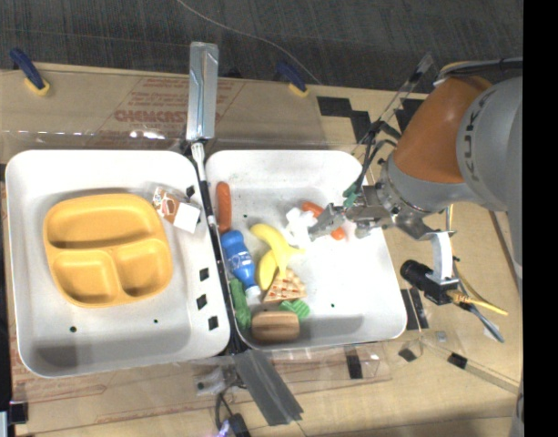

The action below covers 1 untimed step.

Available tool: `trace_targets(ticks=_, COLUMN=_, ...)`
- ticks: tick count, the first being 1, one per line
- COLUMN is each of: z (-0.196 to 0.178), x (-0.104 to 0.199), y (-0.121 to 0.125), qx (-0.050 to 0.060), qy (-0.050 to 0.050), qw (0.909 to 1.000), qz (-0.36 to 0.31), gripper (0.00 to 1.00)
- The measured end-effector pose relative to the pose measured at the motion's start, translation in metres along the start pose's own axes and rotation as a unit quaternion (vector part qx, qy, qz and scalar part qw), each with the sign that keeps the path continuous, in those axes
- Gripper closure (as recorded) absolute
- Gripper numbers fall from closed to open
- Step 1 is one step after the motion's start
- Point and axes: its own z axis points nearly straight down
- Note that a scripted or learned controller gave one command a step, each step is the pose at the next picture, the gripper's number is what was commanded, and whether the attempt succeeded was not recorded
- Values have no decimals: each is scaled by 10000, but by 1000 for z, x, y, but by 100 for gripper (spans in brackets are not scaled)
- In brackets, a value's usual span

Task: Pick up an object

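My gripper (326, 223) hangs low over the middle of the right bin (360, 289), reaching in from the right. A small white and orange thing (305, 219) lies right at its tip, touching or nearly so. Left of it lie a yellow banana (273, 248), a blue bottle (237, 258) and a red sausage (224, 203) along the bin's left wall. A waffle-patterned toy slice (284, 287), a green piece (299, 309) and a brown bread-like block (275, 325) sit near the front.
The left bin (24, 326) holds a yellow divided tray (107, 248) and a small wrapped packet (176, 210) by the divider. The right half of the right bin is bare floor. A metal bar (202, 89) stands behind the bins.
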Motion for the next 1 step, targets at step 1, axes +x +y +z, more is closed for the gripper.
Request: trace_targets(ticks=1, z=83, x=40, y=3, qx=-32, qy=5, qw=9954, qz=962, gripper=0)
